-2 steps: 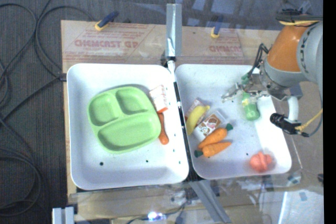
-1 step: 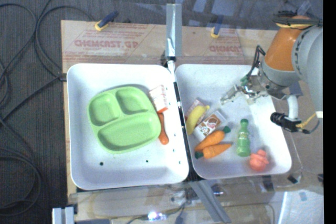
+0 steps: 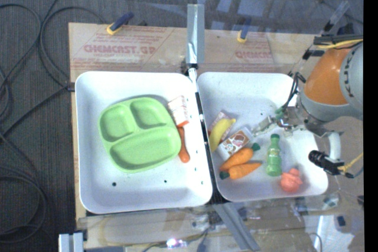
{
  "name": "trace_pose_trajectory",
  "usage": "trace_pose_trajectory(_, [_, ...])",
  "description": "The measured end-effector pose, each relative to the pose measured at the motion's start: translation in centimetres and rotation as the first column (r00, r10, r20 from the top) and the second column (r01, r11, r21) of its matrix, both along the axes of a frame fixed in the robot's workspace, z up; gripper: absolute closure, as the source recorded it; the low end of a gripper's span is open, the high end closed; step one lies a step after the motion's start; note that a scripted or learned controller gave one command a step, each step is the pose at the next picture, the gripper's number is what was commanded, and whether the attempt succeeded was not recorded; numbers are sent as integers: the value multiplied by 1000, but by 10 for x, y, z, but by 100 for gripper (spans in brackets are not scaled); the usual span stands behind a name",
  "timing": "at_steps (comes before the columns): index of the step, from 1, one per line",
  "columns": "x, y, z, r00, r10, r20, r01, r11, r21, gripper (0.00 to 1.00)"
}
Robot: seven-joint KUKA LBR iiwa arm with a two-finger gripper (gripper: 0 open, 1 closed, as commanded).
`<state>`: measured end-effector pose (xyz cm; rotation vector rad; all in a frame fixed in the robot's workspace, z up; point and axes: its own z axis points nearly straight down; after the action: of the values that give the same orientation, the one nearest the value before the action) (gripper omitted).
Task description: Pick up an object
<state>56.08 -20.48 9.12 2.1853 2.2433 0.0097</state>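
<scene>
A green bottle (image 3: 273, 156) with a pale cap is seen standing in the right bin (image 3: 248, 82), beside two carrots (image 3: 239, 163). The gripper (image 3: 269, 123) is found just above it; its grip state cannot be told.

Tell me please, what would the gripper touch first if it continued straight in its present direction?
Probably the small carton with a red label: the gripper points left and slightly down toward it. Depth is unclear, so it might reach the white bin floor first.

Arm (image 3: 331, 88) low, end effector (image 3: 269, 123) leftward
</scene>
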Motion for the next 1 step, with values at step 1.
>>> trace_pose_trajectory(1, [1,-1,9,1000,0,3,0,1000,-3,100])
